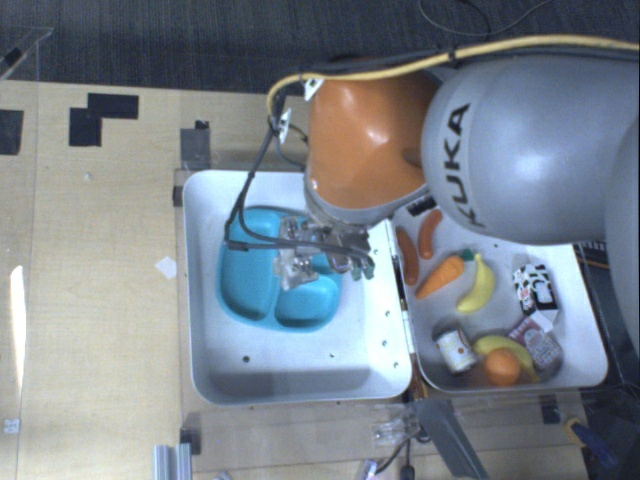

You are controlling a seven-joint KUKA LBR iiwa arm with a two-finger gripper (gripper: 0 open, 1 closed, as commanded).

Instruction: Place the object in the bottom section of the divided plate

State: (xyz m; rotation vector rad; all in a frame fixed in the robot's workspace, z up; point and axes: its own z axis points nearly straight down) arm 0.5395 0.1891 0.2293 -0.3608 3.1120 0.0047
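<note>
A blue divided plate point(248, 286) lies in the left white bin point(300, 373). Its compartments show as a tall one on the left, a rounded one at the lower right and one at the top, partly hidden by the arm. My gripper point(300, 265) hangs over the plate's middle, just above the lower right compartment. The metal wrist parts and a black cable crowd the view there, so I cannot make out any object at the gripper.
The right white bin point(590, 368) holds several toy foods: a carrot point(440, 276), a banana point(480, 284), a red sausage point(428, 233), an orange point(501, 368), a small can point(455, 349) and a cow-patterned carton point(535, 287). The big grey arm covers the bins' upper right.
</note>
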